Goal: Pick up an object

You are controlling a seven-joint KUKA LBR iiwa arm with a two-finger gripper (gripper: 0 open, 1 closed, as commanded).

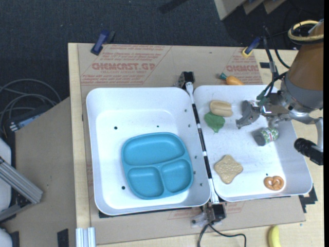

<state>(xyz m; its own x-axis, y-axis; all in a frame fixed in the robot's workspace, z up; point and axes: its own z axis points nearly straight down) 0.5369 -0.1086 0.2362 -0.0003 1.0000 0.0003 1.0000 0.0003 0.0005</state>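
Gripper [250, 115] hangs over the right bin [293, 181], fingers spread apart, nothing between them. Small green-and-white can [267, 136] lies just beside it; bread roll [221, 107] and green leaf [214, 121] near the divider.

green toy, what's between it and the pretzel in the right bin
In the camera view, a tan cracker-shaped toy lies between the green toy and the pretzel, on the white bin floor.

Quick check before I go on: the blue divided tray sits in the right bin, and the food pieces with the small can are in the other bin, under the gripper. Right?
Not quite: the camera view shows the blue divided tray in the left bin, not the right. The rest holds: the food pieces and the small can lie in the right bin, with the gripper above it.
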